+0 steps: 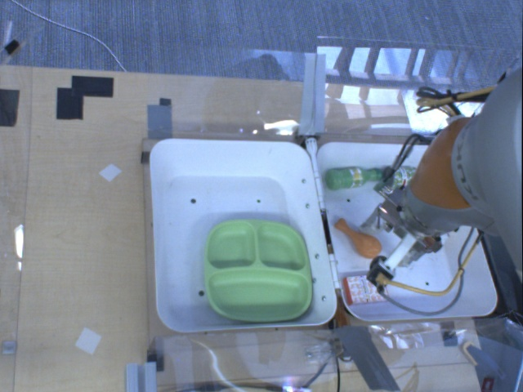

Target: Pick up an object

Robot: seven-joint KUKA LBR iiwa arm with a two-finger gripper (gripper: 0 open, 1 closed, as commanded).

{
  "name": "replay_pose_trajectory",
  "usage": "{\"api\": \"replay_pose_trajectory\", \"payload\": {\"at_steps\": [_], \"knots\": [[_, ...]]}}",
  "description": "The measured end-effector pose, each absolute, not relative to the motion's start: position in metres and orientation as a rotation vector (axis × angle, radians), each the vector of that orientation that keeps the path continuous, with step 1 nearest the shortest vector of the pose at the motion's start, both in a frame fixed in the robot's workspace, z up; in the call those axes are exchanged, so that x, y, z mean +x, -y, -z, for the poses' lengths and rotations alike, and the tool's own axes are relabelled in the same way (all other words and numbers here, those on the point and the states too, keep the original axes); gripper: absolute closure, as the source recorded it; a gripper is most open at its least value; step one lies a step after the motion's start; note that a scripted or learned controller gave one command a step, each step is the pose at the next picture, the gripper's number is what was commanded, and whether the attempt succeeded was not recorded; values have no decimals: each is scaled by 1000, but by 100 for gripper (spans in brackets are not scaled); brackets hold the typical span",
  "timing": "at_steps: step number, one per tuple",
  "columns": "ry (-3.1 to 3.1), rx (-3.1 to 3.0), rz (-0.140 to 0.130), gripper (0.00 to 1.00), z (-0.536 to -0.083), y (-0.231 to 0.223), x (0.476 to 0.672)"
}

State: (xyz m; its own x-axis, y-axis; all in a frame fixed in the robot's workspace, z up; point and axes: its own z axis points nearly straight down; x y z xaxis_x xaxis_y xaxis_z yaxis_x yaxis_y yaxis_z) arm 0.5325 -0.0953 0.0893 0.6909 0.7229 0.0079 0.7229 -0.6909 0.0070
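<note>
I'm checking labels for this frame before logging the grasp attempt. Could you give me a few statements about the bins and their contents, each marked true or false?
1. The green divided plate lies in the left bin. True.
2. The green bottle stands upright in the left bin. False: it lies on its side in the right bin, near the far wall.
3. The wooden spoon lies in the right bin. True.
4. The small red packet rests on the green plate. False: it lies on the right bin's floor near the front wall.
5. The arm reaches over the right bin. True.
</note>
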Motion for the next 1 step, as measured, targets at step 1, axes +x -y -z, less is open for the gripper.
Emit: {"api": "replay_pose_trajectory", "payload": {"at_steps": [1], "knots": [[-939,2990,-23,0,-90,86,498]]}}
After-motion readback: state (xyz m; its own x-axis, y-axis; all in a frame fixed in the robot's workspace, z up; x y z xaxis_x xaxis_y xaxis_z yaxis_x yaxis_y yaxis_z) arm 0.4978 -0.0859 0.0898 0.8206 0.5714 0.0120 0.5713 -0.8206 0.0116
